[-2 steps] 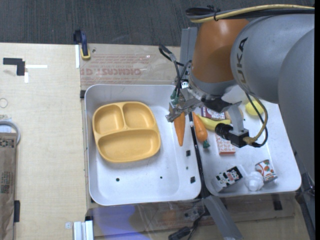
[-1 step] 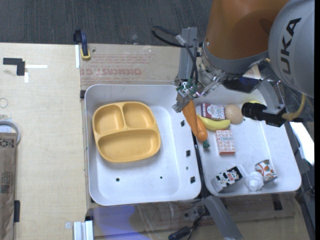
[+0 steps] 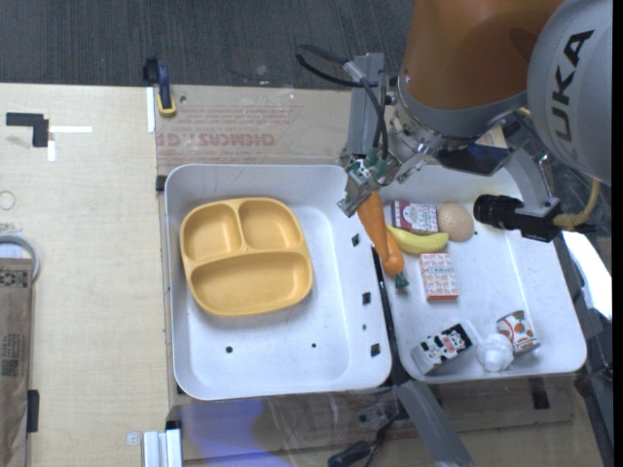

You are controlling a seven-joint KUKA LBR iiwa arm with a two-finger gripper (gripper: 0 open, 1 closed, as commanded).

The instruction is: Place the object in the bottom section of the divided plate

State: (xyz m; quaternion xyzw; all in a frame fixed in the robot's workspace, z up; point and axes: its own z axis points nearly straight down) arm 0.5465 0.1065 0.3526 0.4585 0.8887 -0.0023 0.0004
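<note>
**Carrot held above the seam between two white bins**

An overhead, slanted look at a bench with two shallow white bins side by side. The left bin (image 3: 195, 358) holds a yellow divided plate (image 3: 246, 256) with two small sections at the top and one wide section at the bottom; all three sections are bare. The plate sits in the upper left part of its bin.

The grey arm with its orange band (image 3: 477, 37) reaches in from the upper right. Its gripper (image 3: 367, 185) is over the upper end of the ridge where the bins meet, and its fingers are closed on the top end of an orange toy carrot (image 3: 380, 230). The carrot hangs down at a slant, its green tip low, along the left edge of the right bin (image 3: 565, 290), well apart from the plate.

In the right bin lie a banana (image 3: 421, 241) just beside the carrot, a red and white carton (image 3: 412, 215), a tan egg-shaped item (image 3: 455, 222), a small orange-red box (image 3: 439, 277), a black and white carton (image 3: 443, 346), a white ball-like lump (image 3: 494, 352) and a small red-patterned carton (image 3: 519, 330).
</note>
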